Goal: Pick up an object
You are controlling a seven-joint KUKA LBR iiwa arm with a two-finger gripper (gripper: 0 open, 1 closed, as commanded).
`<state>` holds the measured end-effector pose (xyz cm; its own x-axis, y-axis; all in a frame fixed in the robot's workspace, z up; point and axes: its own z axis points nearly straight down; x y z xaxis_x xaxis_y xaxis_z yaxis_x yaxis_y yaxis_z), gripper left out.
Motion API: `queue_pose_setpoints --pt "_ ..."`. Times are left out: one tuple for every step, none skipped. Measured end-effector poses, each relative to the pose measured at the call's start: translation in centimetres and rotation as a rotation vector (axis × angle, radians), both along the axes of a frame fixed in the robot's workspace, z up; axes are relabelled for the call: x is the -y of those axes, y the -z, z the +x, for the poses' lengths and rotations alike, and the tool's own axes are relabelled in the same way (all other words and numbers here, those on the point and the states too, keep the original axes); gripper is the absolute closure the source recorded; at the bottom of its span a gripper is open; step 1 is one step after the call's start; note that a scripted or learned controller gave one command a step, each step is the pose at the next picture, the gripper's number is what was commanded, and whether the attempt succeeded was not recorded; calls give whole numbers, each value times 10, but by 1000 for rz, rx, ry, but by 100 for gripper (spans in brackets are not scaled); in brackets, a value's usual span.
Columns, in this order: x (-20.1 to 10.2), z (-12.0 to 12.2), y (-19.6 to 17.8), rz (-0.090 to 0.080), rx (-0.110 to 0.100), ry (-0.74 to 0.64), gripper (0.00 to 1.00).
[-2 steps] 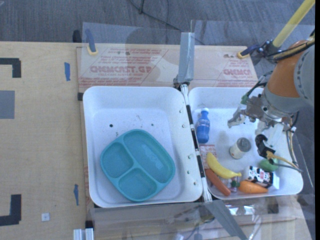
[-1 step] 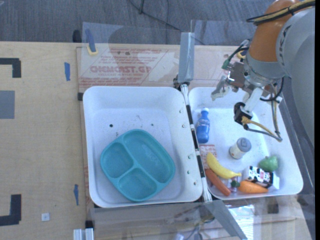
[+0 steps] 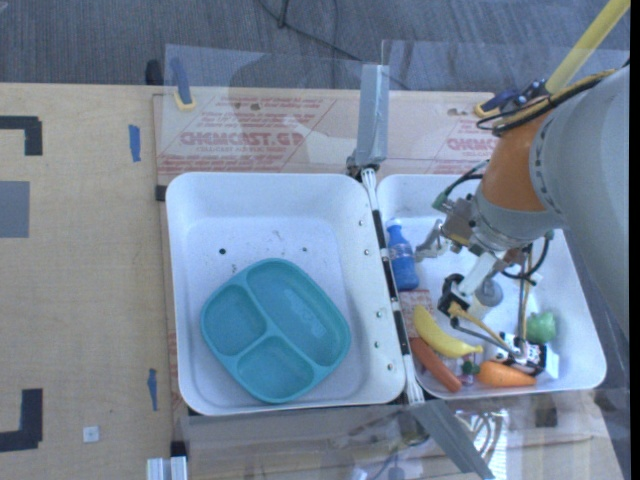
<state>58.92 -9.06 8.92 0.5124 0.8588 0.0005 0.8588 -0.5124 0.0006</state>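
From above we see the gripper [image 3: 478, 303] low in the right bin [image 3: 585, 298], just above a curved yellow banana [image 3: 445, 336]; we cannot tell its finger state. A smooth teal divided plate [image 3: 275, 330] lies in the left bin [image 3: 200, 208].

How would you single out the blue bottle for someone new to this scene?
Start at the right bin, the one the arm reaches into. Look along its left wall, beside the divider between the two bins: the blue bottle lies there, above the banana. It is the only blue item among yellow, orange and green toys.
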Motion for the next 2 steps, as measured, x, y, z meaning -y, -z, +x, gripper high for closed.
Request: queue_pose_setpoints --pt "89 77 -30 0 -2 251 0" --pt "83 80 -41 -1 -2 239 100"
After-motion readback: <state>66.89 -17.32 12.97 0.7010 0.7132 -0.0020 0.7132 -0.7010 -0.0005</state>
